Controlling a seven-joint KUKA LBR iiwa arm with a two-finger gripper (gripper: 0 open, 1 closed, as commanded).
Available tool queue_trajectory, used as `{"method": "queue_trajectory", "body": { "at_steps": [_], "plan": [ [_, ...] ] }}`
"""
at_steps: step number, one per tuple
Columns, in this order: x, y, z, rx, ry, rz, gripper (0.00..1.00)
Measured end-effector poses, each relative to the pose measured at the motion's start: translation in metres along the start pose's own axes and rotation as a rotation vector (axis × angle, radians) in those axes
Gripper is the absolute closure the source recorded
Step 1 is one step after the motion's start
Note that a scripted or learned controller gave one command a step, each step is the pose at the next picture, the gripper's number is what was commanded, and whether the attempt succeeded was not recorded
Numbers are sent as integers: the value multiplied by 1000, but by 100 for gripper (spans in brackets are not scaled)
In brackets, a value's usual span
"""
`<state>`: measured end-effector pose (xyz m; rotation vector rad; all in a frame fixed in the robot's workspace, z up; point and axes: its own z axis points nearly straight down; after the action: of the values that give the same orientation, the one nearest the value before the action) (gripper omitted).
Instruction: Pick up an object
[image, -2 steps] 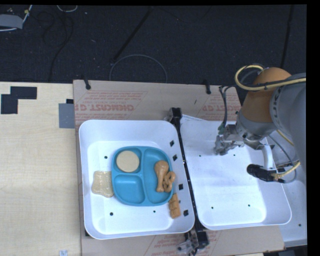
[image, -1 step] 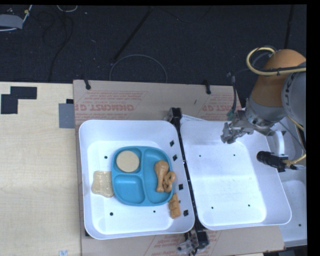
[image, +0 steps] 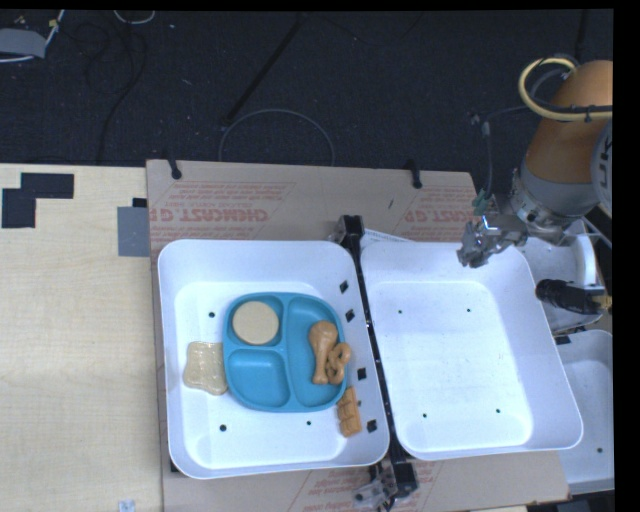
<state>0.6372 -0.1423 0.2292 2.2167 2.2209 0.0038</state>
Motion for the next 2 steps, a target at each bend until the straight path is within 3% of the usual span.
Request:
{"method": "queue_trajectory", "body": {
  "at_steps": [1,2],
  "plan": [
    [-1,0,-13,5,1,-1,100],
    [40,-12,-5,9,2,-1,100]
  ]
}}
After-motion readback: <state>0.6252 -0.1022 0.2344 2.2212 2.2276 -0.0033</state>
